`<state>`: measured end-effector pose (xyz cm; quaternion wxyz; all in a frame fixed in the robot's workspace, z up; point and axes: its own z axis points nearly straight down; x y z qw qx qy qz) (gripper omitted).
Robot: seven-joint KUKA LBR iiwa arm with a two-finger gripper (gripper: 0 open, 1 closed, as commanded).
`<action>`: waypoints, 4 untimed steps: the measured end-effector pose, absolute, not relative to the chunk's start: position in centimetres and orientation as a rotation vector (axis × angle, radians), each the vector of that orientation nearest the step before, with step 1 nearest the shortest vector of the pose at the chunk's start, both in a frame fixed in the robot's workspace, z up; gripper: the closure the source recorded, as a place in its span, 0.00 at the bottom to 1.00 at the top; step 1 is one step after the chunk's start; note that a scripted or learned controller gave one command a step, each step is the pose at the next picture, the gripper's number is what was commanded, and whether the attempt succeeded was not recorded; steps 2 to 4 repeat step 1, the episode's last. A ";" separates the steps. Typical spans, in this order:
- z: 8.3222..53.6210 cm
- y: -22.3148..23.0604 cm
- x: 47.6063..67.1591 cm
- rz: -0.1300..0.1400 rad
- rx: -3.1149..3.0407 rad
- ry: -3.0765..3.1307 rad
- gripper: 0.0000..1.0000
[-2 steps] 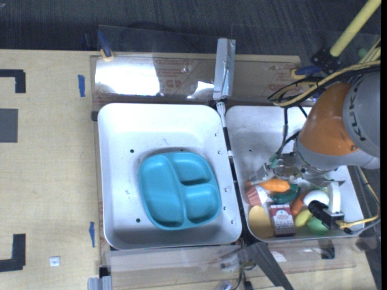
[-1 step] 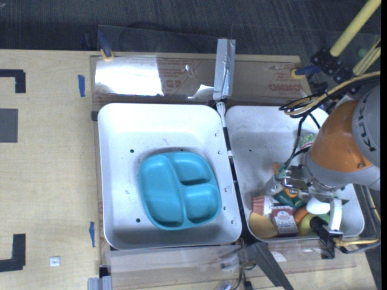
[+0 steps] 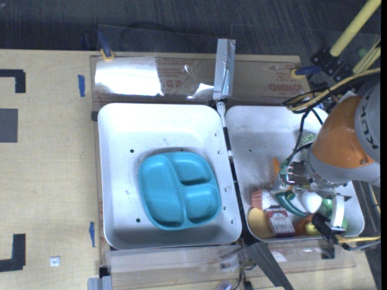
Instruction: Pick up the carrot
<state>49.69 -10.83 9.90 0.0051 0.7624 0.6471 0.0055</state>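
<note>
Carrot (image 3: 277, 167): a small orange sliver is seen right of frame centre, in the right bin (image 3: 254, 132), long axis roughly upright. It lies just left of the pincer (image 3: 296, 175) (grip state cannot be told). Blue tray (image 3: 179, 189) sits in the left bin.

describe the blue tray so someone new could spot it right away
Of the two white bins, take the left bin, the one away from the arm. The blue divided tray lies flat on its floor, toward the near edge. Its neighbours are small food items heaped in the right bin; it alone is large, light blue, rounded, with three moulded compartments.
</note>
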 end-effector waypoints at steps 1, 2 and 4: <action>18.6 -4.4 57.4 0.006 1.990 2.426 1.00; 18.6 -4.4 57.4 0.006 1.990 2.426 1.00; 18.6 -4.4 57.4 0.006 1.990 2.426 1.00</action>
